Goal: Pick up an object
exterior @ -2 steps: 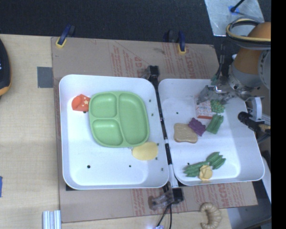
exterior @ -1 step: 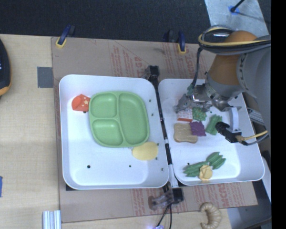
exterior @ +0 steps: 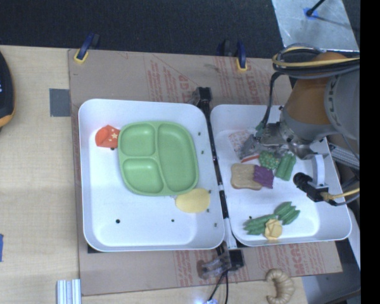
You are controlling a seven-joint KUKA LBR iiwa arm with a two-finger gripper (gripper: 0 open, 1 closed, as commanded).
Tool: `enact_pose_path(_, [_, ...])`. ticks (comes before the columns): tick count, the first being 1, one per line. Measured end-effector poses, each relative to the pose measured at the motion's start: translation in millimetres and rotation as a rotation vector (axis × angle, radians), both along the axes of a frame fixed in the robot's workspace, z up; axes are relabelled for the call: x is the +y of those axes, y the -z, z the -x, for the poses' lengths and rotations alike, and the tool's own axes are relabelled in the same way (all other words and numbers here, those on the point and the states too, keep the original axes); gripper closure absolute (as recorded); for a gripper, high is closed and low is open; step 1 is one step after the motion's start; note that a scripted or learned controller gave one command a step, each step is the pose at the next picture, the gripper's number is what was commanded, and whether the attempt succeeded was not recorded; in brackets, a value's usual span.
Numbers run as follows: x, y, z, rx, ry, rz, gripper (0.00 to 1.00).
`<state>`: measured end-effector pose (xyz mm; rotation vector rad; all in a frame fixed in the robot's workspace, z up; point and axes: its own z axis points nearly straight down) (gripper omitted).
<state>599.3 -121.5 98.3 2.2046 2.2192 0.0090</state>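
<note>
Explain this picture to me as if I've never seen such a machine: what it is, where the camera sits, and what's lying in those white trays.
One camera looks down at a slant on a bench. The grey and orange shape on the right is a robot arm; its gripper hangs low over the right bin. Whether its jaws are open or shut cannot be told here, and nothing is seen held. That bin holds a slice of toast, a purple piece, a green piece and green pods. The left bin holds a green divided plate, a red toy beside it, and a yellow piece.
</note>
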Motion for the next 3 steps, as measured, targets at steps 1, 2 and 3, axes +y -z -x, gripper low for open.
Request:
enact_pose_path(1, [6, 1, -46, 0.005, 0.001, -0.001, 0.00])
enact_pose_path(2, [5, 1, -60, 0.006, 0.001, -0.002, 0.00])
enact_pose_path(3, [19, 0, -38, 0.001, 0.002, 0.002, 0.00])
